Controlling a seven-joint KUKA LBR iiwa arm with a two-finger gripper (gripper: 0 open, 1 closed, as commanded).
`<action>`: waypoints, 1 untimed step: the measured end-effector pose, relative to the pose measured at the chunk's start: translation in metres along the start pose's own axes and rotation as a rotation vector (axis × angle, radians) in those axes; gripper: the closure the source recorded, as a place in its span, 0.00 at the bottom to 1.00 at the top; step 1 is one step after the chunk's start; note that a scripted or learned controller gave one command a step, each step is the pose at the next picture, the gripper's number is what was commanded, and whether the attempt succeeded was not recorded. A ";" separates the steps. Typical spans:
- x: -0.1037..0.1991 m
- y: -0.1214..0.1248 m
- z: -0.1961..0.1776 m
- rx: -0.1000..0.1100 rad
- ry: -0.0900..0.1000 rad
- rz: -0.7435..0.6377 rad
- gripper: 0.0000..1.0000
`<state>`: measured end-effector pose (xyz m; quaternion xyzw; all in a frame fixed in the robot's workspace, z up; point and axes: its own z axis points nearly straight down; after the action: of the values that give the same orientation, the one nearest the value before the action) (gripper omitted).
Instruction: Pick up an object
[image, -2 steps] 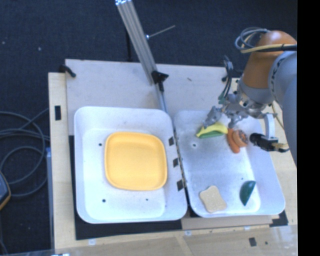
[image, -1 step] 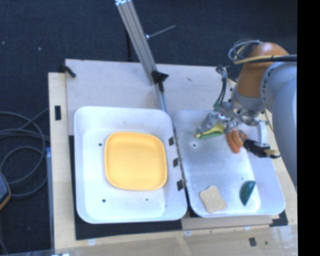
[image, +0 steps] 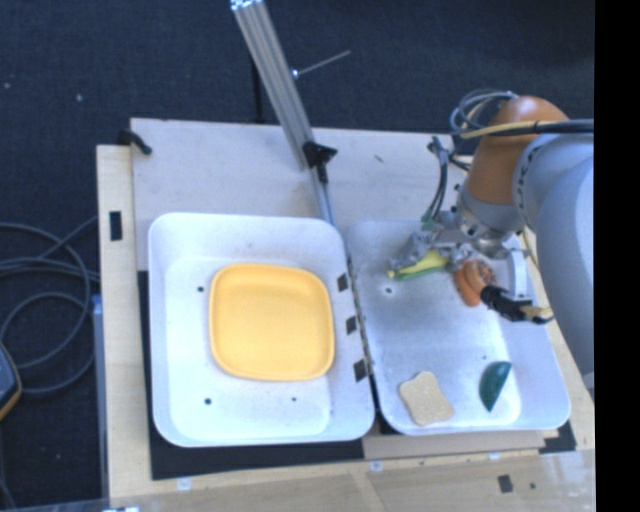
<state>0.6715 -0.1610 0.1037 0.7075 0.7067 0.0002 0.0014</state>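
The hand (image: 432, 250) hung low in the right bin (image: 400, 330), just over a yellow-green piece (image: 420, 266); whether it was clenched I could not tell. An orange item (image: 470, 283) lay just beside it. A good grasp needed centring on one item alone before lifting.

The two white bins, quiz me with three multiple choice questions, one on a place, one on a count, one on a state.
1. Where is the yellow plate?
A. left bin
B. right bin
C. bare bench

2. How many loose things lie along the right bin's near edge?
A. none
B. two
C. five

3. How does the plate lie?
A. flat
B. on its edge
C. upside down on the sponge

Answers:
A, the yellow plate sits in the left bin.
B, a tan sponge and a dark green piece in the right bin.
A, its whole face shows.
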 end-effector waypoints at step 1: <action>0.000 0.000 -0.010 0.000 0.000 0.000 1.00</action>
<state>0.6715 -0.1615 0.1141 0.7077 0.7066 0.0002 0.0015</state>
